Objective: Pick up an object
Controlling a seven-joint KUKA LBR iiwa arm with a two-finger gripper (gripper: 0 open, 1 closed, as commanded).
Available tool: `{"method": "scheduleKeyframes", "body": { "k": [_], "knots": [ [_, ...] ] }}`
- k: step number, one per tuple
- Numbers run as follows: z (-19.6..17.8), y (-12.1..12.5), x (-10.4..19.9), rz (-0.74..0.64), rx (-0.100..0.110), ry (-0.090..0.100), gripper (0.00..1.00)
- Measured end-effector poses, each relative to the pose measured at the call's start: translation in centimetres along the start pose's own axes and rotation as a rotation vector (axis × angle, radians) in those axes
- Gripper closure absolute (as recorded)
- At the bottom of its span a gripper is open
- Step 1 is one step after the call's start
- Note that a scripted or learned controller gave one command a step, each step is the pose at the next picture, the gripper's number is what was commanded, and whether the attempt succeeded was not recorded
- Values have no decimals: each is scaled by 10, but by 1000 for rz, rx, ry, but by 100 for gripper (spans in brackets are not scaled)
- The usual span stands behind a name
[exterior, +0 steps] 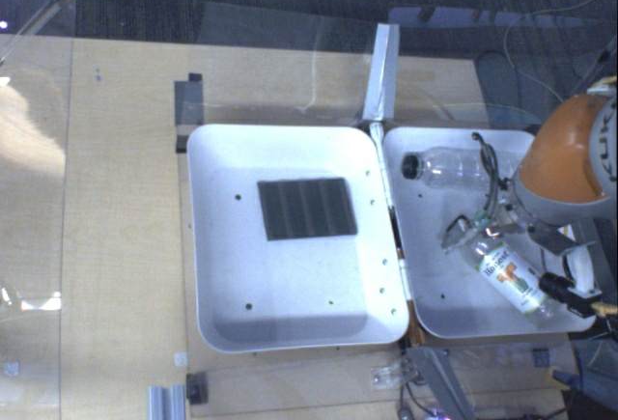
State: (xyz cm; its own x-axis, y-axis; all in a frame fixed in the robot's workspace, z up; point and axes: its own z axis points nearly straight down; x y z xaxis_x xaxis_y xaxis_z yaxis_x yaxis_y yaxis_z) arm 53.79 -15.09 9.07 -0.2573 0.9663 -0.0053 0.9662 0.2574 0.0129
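**Pincer down in the right bin, bottles in reach**

From the overhead camera, we're looking down on a wooden worktop [106, 215] with two white bins side by side. The left bin [222, 293] carries just a dark ribbed pad [307, 209] near its middle, nothing to grab there that we can make out. All the action is in the right bin [435, 302].

The arm [570, 162] comes in from the right, orange band bulging above the wrist, and its pincer [473, 230] is down low in the right bin. We see two thin metal prongs spread apart there, so we read it as open, with nothing between them.

Two candidates here. A clear bottle [449, 167] with a dark cap lies on its side near the bin's far wall, above the pincer. A second, labelled bottle [507, 275] lies at a slant just beside the pincer, toward the near right corner; whether a prong touches its neck, we can't tell.

Our call: this is the approach, no grasp made yet. The labelled bottle looks the likelier target. The next move calls for straddling its body squarely and then closing, and a round bottle on a smooth bin floor may well roll away.
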Motion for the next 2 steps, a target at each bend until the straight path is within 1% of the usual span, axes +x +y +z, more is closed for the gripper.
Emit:
{"method": "scheduleKeyframes", "body": {
  "k": [1,2],
  "knots": [
    [1,29,-13,-148,1,0,0],
    [0,-13,-13,-199,-2,-2,0]
  ]
}}
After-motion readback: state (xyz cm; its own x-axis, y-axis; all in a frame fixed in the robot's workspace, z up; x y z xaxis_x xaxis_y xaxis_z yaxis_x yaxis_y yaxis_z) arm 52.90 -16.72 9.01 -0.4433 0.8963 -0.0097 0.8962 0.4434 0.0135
